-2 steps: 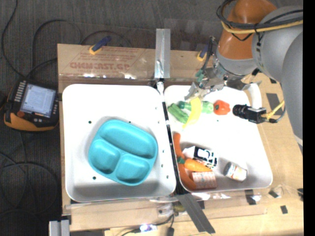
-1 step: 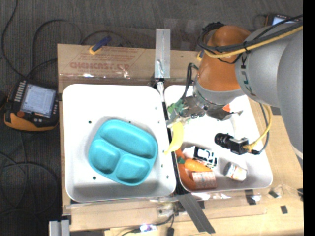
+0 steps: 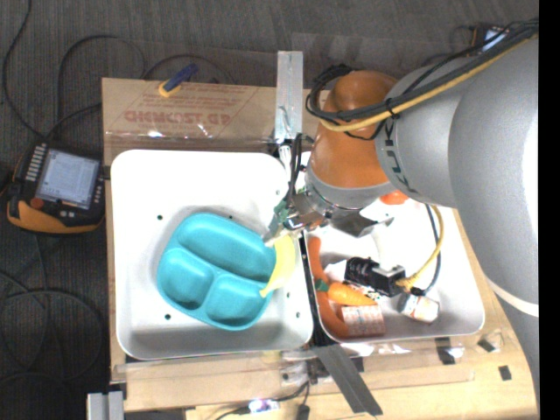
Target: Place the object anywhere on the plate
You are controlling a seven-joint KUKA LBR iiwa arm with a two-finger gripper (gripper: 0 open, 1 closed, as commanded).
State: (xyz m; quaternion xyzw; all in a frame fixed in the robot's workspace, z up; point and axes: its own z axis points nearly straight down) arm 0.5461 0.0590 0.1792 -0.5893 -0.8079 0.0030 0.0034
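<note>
Where the worktop comes nearest the camera, the shallow white bin on the view's right point(image 3: 468, 322) holds a reddish-brown cylinder point(image 3: 360, 320) lying on its side, touching an orange carrot-shaped object point(image 3: 343, 293) just behind it. The shallow white bin on the view's left point(image 3: 131, 326) holds the turquoise three-compartment plate point(image 3: 214, 269). A yellow banana-shaped object point(image 3: 281, 265) stands steeply at the plate's right rim, lower tip over the rim, upper end directly under the gripper point(image 3: 284, 226). Grip clenched or released: cannot tell. Behind the bins lies a flat brown cardboard sheet point(image 3: 192, 112).
</note>
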